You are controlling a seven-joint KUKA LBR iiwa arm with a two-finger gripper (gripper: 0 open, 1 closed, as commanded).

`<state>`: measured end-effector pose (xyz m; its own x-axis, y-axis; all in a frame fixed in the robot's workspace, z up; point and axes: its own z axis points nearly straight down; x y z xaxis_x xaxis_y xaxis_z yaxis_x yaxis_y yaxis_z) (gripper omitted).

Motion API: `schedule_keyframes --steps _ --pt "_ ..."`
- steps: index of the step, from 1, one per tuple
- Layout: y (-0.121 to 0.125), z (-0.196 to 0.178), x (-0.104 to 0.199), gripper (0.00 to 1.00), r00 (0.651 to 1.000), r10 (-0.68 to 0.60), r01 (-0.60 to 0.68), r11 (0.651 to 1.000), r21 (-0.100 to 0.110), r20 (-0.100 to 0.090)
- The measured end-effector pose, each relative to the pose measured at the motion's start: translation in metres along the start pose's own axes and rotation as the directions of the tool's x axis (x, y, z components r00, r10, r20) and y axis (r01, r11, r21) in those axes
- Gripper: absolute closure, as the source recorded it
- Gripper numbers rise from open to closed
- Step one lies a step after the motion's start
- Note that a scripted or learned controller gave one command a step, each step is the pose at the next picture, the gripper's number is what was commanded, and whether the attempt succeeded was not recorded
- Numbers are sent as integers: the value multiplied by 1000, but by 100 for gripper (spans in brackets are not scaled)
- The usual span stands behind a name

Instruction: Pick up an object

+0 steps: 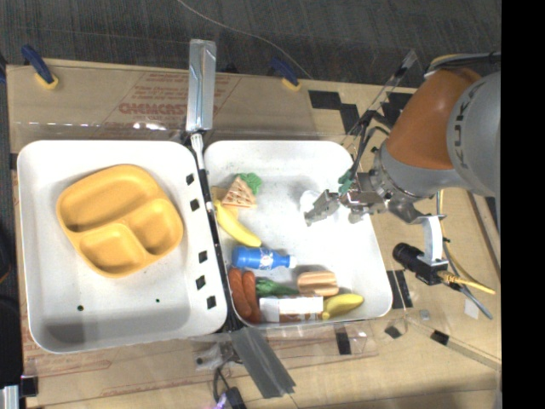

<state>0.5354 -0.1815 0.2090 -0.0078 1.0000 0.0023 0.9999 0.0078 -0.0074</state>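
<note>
My gripper point(337, 211) hangs over the right side of the right bin point(281, 156), reaching in from the right. Its fingers stand open, with only the white bin floor between them. A small pale object point(308, 199) lies just left of the left fingertip. To the left lie a sandwich wedge point(240, 192) and a banana point(232, 223). Along the bin's front sit a blue bottle point(260, 260), a red sausage point(243, 292), a hot dog point(317, 279), a white box point(291, 308) and a small yellow fruit point(343, 303).
The left bin point(51, 313) holds a yellow divided tray point(119, 218). A metal divider bar point(201, 83) stands between the bins at the back. The arm's orange band point(430, 118) looms over the bench's right side, with cables and a black part point(417, 262) beside the bin.
</note>
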Motion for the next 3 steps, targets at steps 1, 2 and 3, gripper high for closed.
schedule_keyframes --steps 1,2,3 --pt "-44 79 48 0 998 -65 65 998 5 -2" --pt "24 102 73 0 988 -155 155 987 -46 20" --pt "16 118 24 0 992 124 -124 992 -7 3"
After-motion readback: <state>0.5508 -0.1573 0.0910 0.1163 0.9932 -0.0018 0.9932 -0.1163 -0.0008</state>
